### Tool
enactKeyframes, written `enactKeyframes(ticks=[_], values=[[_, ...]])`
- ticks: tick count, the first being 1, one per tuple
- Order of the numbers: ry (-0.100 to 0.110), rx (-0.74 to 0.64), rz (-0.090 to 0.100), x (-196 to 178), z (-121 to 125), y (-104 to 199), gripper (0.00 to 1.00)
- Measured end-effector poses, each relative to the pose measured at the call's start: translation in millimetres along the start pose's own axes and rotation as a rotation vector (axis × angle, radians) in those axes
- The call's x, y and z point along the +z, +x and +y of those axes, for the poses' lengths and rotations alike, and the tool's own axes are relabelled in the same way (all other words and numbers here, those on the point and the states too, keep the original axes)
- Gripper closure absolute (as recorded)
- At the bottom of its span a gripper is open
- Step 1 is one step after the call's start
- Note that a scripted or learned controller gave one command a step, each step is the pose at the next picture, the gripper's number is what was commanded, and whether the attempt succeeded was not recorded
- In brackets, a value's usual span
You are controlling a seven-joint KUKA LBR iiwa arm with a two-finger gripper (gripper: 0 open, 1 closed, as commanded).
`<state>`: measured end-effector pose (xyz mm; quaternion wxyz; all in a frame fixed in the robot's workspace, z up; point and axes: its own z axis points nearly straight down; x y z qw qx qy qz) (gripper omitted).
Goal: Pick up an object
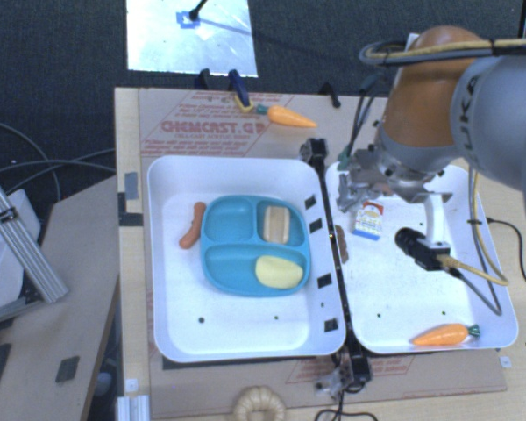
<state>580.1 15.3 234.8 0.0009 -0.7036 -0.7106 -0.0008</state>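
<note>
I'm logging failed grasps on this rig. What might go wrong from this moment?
1. The claw sits by the small carton's upper edge, not over its middle; closing there may just nudge it aside.
2. Both lie close to the right bin's left wall, so a descent might clip it.

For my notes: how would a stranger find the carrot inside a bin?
Take the view's right white bin. At its near edge lies an orange carrot with a green tip. The other carrot lies outside the bins, on the cardboard.
</note>
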Motion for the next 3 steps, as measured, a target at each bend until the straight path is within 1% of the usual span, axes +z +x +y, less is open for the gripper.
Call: enactKeyframes(ticks=[1,2,3], values=[[0.002,0.001,0.000,20,-25,51,1.00],[-0.003,0.009,-0.002,0,-21,40,1.00],[-0.001,0.005,-0.002,8,-21,51,1.00]])
